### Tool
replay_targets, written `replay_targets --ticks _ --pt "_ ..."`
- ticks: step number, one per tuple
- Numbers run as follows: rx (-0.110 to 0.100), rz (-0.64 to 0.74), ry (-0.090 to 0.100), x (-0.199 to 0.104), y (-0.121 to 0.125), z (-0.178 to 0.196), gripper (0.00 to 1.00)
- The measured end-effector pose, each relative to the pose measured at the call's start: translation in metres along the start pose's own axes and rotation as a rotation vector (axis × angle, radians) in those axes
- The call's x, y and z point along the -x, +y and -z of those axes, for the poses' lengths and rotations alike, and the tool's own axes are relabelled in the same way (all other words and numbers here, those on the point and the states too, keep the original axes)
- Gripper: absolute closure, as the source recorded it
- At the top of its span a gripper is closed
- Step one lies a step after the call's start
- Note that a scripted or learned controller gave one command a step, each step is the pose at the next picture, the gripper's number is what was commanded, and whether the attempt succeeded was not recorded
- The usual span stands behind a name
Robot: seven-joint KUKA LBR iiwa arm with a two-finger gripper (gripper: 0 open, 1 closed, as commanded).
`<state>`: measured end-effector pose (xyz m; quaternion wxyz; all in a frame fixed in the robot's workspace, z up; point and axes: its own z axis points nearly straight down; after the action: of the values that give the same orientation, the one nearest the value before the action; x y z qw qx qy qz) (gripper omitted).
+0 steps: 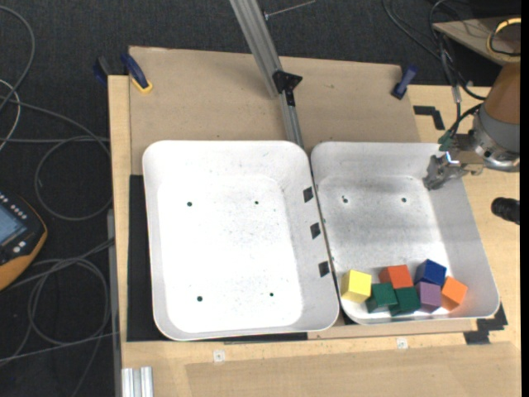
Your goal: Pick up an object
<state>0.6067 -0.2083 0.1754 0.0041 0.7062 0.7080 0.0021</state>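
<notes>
- Counter (pixel 215 81): a light wooden top carrying two shallow white bins side by side; bare board shows behind both bins and in a strip along the near edge.
- Left bin (pixel 157 222): its floor is plain white with four small dark dots and faint speckling, bounded by a raised, rounded rim on all sides.
- A grey metal rail (pixel 258 35) slants down from the top of the view and ends at the seam between the two bins (three small black tabs sit along that seam).
- Right bin (pixel 364 172): the far and middle floor is bare, so open room lies between the far rim and the blocks at the near rim.
- Blocks, counted left to right: one yellow block (pixel 358 284), two green blocks (pixel 394 298), one red block (pixel 398 275), one purple block (pixel 431 294), one blue block (pixel 431 270), one orange block (pixel 454 290); seven in all. They are packed together, touching, against the near rim toward the bin's right corner.
- Hand (pixel 436 174): at the far right part of the right bin, near its right rim, carried by the grey arm (pixel 500 122) entering from the right. The blocks lie well apart from it, toward the near rim. I cannot tell how the hand is set at this size; no block is seen at it.
</notes>
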Motion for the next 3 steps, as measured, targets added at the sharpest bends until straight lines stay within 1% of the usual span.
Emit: replay_targets --ticks 1,2,3 --pt "-0.001 -0.001 0.000 0.000 0.002 0.052 1.00" --pt "-0.011 0.003 0.006 -0.056 -0.014 0.047 1.00" --pt "-0.009 0.004 0.006 -0.110 -0.014 0.051 1.00"
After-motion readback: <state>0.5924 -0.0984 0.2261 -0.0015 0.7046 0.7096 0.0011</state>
